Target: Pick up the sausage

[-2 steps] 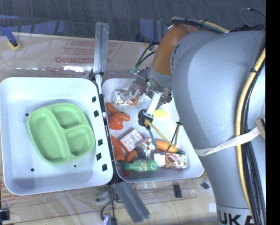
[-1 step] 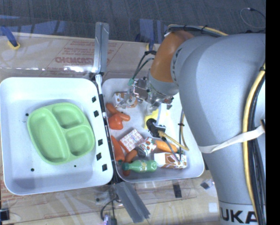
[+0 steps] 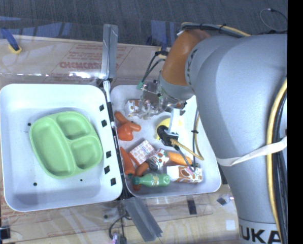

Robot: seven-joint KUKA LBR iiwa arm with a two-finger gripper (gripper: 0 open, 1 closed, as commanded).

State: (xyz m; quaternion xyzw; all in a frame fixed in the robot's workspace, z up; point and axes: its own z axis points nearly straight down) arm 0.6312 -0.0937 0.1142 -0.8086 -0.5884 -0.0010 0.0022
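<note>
Orange-red, the sausage [image 3: 122,118] lies ungrasped in the right bin [image 3: 208,187] beside the gripper [image 3: 150,105], finger state unclear; lifting remains.

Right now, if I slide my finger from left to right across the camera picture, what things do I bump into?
Left white bin → green divided plate → right white bin, full of toy food, with a green bottle near its front → the claw → the big grey robot arm.

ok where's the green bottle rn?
In the camera view the green bottle lies on its side in the right bin, by its near wall, just left of a small carton.
</note>
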